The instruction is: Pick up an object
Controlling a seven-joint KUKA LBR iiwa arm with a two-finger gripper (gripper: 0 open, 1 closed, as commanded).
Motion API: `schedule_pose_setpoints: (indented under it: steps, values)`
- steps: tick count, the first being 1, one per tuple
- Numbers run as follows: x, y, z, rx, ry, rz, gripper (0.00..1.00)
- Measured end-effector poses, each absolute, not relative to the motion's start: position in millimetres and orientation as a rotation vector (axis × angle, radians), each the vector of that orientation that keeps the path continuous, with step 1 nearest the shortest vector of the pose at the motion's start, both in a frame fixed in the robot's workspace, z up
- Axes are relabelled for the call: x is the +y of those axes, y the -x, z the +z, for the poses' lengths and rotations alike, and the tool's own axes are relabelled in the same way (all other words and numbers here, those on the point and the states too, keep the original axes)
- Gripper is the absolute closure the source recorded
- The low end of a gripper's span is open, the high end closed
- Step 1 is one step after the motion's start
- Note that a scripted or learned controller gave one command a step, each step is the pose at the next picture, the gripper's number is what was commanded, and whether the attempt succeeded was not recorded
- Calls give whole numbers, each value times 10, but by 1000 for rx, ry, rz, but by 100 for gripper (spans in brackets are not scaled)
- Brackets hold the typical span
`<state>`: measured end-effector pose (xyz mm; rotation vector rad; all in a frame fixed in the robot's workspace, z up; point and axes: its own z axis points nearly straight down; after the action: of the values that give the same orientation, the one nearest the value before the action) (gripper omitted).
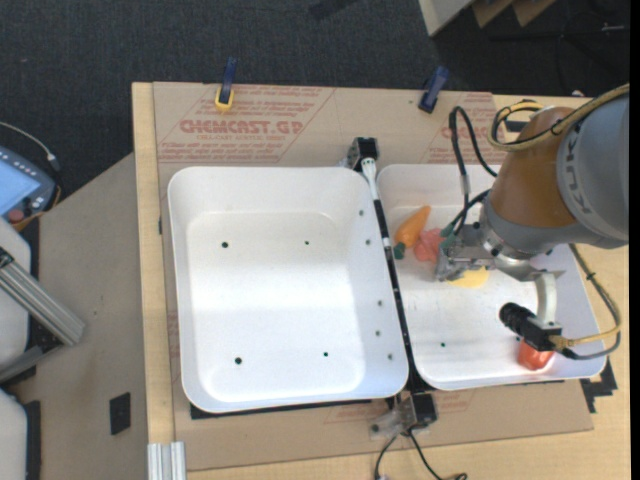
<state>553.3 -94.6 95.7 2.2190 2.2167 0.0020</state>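
Note:
My gripper (452, 264) reaches down into the right bin (470, 363) from the right, under the grey arm with its orange band. Its tip is low among a small cluster of objects near the bin's left side. An orange piece (412, 227) lies just up and left of it. A pink-red piece (429, 247) sits right beside the tip, and a yellow piece (471, 278) shows just below and right of it. A small green bit (398, 252) lies by the bin's left wall. A red-orange object (535, 357) rests near the front right corner.
The left bin (270, 288) lies beside the right one, parted by a black divider strip (385, 258). A black object (522, 321) on the arm's cable hangs over the right bin's front. Blue clamps (433, 88) hold the cardboard base at the back.

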Motion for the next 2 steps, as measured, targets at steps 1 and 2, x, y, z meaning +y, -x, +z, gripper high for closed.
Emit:
schedule_pose_setpoints:
  steps: [1,2]
  values:
    - [-1204,-4759,846,2217,-2231,-4,100]
    - [-538,-5269,1912,2225,-2204,17,100]
